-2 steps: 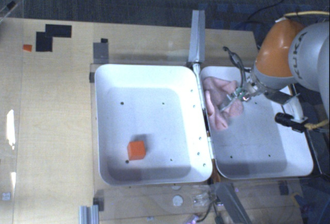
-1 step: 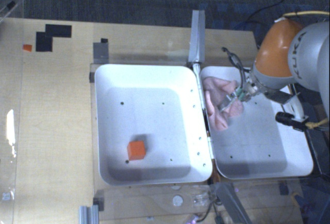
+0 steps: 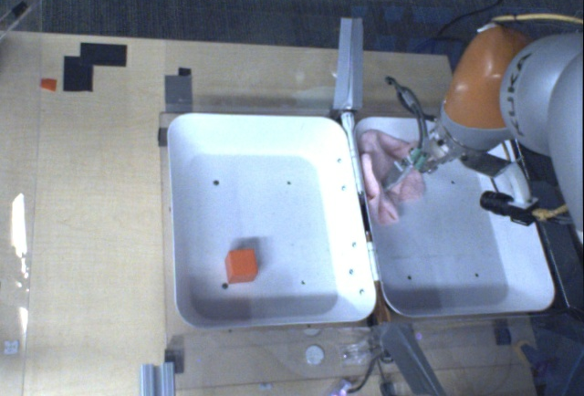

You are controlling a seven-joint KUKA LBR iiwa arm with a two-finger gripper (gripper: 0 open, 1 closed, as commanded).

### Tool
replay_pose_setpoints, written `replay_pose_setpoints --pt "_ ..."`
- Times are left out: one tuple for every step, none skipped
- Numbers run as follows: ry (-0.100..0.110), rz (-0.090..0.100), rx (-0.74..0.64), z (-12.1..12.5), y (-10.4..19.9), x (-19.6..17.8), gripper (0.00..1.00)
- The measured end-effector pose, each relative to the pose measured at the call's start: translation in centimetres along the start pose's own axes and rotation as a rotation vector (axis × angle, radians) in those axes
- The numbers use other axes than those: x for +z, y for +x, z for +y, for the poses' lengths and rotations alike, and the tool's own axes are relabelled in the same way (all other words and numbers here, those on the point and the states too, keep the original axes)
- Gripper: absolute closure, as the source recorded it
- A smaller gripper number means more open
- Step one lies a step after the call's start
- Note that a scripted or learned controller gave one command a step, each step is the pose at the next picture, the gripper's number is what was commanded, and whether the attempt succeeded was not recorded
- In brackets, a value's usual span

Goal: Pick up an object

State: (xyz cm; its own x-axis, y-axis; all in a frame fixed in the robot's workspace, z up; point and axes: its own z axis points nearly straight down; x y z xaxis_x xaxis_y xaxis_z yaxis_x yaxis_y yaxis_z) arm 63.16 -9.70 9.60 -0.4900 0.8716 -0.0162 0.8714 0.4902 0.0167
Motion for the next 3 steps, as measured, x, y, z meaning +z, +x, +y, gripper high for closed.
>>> replay_pose_setpoints --pt "0.001 0.001 -0.012 0.1 -0.1 0.0 0.00" --pt "0.002 0.000 -0.081 0.9 -0.2 0.0 0.00" --pt "0.002 0.003 -0.078 1.8 -0.6 0.1 0.00"
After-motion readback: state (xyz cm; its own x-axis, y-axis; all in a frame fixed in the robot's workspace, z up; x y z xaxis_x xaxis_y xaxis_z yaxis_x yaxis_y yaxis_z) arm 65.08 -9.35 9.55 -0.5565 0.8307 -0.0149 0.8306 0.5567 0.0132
